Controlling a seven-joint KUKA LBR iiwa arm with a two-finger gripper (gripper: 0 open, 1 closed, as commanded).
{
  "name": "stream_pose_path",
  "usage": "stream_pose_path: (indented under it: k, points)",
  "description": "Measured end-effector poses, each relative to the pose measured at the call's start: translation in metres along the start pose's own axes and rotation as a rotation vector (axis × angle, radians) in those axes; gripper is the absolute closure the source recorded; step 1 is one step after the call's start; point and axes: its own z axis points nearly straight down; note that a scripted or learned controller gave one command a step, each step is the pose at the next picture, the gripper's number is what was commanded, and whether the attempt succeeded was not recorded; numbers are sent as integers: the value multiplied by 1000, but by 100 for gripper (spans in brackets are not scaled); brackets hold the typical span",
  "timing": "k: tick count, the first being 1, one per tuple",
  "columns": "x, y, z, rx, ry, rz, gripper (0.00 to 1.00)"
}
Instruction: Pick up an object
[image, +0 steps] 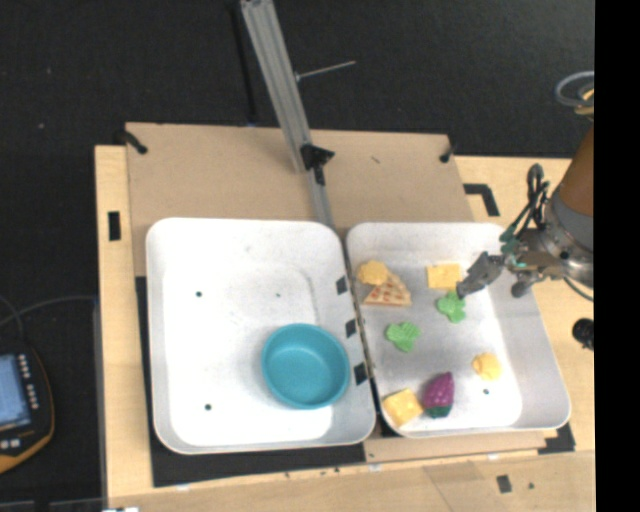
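At lower left, off the bench: a handheld pendant (15, 400), likely parked out of the arm's reach. Left of centre, the left bin (220, 280), holding a teal bowl (305, 365) upright near its lower right corner, probably a drop spot well apart from the clutter. Right of centre, the right bin (520, 340), strewn loosely as if for random picking: a pizza slice (387, 293) touching a yellow lump (373, 272), a green piece (403, 336), a yellow block (402, 407) just beside a purple toy (438, 393), a yellow square (443, 275). Further right, a second green piece (452, 307), seemingly the target, lying on the bin floor. Just above and right of it, slanted down towards it, the gripper (478, 280); cannot tell whether open or closed, nor whether touching the piece.

Beneath everything, a tan board (200, 170); from upper centre, a slanting metal pole (285, 100); all around, dark floor.
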Motion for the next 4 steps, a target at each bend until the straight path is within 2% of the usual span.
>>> stream_pose_path:
  k: [1,3,4]
  points:
    - [0,0,0,0,0,1,0]
    - [0,13,114,7,0,4,0]
    - [-1,13,165,2,-1,5,0]
